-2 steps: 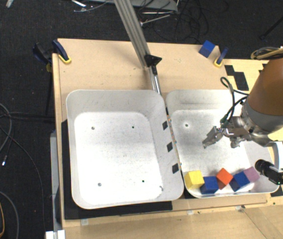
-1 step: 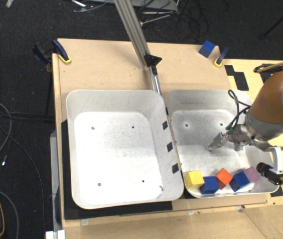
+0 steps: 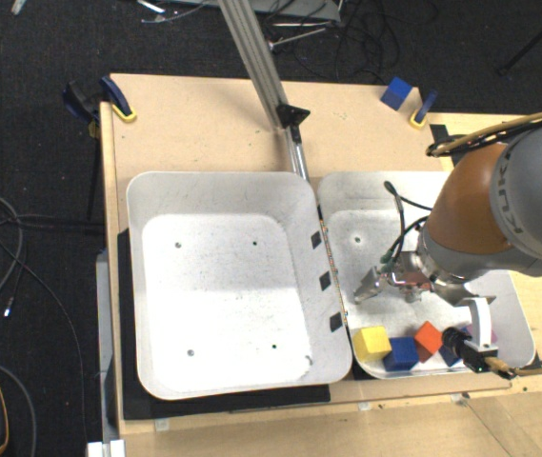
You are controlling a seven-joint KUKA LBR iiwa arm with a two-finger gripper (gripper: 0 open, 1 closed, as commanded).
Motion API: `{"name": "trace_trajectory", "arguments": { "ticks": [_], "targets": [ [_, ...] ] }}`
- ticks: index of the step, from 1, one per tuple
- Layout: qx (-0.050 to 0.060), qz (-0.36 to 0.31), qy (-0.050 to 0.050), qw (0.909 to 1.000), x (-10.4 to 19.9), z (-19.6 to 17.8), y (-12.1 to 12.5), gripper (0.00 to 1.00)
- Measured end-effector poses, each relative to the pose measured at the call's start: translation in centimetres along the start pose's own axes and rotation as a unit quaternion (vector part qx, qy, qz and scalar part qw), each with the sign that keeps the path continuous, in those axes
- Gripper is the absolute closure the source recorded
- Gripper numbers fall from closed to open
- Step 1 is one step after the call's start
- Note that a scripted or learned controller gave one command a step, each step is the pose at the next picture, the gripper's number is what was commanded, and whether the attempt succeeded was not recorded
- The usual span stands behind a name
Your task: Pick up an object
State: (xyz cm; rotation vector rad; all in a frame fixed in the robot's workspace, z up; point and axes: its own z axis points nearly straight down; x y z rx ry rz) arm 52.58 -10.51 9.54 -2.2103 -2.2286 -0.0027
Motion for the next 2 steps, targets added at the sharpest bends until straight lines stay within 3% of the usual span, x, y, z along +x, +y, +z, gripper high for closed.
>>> {"name": "trace_trajectory", "arguments": {
  "ticks": [1,2],
  "targets": [
    [-0.001,0.004,-0.001,1.0000,-0.5,0.0,0.0,0.00],
    [-0.004,0.002,-0.003,1.0000,-1.8,-4.1,4.6,0.00]
  ]
}}
